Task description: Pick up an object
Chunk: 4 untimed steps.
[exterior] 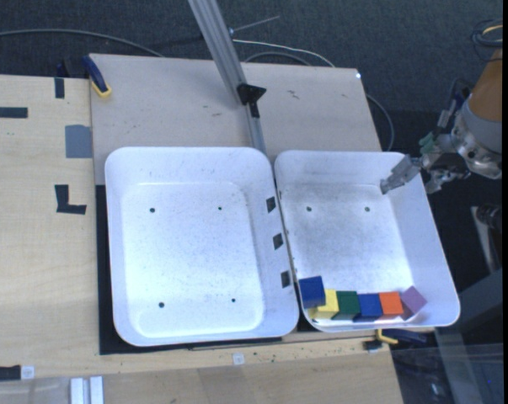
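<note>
1. Picking up a block is the job, and every block sits in the right bin (422, 225), all in a row along its near wall.
2. From left to right the row goes: blue block (311, 289), yellow block (328, 304), green block (348, 302), another blue one (370, 305), orange block (391, 303), purple block (414, 298).
3. The gripper (403, 175) hangs over the far right edge of that bin, well apart from the blocks. Nothing is between its fingers. I cannot tell if they are open or closed.
4. It should go toward the near wall first, then come down.
5. The purple block looks easiest, I think. It is at the end of the row, so one side is free.
6. The blocks touch each other, so fingers could bump a neighbor. Going down slowly and straight would help.
7. The left bin (119, 225) can be left alone.
</note>
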Each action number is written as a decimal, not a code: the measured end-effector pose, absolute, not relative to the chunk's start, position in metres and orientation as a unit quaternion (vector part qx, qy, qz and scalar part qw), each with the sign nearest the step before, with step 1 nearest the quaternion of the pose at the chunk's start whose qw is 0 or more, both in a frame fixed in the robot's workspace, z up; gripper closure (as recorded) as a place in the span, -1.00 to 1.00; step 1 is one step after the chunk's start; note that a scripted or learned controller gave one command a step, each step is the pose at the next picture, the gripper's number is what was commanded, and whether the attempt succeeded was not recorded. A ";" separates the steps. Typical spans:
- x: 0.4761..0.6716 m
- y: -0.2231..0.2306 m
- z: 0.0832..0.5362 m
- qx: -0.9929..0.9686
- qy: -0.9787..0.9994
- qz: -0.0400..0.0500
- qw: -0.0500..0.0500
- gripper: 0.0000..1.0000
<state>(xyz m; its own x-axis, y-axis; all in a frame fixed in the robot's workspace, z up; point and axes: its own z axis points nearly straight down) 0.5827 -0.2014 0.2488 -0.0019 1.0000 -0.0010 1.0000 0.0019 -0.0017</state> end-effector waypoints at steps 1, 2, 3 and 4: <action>0.546 -0.152 0.339 -0.705 -0.709 -0.002 -0.003 -1.00; 0.521 -0.094 0.330 -0.705 -0.709 0.000 0.002 -1.00; 0.521 -0.097 0.340 -0.706 -0.708 0.001 0.001 1.00; 0.501 0.022 0.427 -0.704 -0.711 -0.003 -0.001 1.00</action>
